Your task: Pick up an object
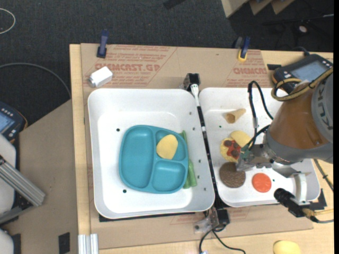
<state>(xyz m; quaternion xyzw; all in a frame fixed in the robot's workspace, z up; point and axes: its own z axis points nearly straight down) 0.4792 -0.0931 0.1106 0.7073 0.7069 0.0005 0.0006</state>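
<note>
Bins sit side by side on the bench (159,62), and you can use the black divider (202,131) between them as your reference. On the far side of the divider from the arm, the left bin (100,142) holds a teal sectioned plate (140,157). A yellow piece (167,146) lies in the plate compartment nearest the divider, and a green strip (188,168) runs along the plate edge facing the divider.

On the arm's side of the divider, the right bin (212,102) holds the loose objects. A tan cone-shaped piece (233,115) lies toward the bin's far rim. A yellow and red item (234,144) lies just beside the divider, near mid-length. A brown disc (232,174) lies below that item, also close to the divider. An orange disc (261,182) lies next to the brown disc, on the side away from the divider.

The gripper (248,159) is low in the right bin, between the yellow and red item and the brown disc, touching or just above them. You cannot tell its finger state, and no object is visibly held.
</note>
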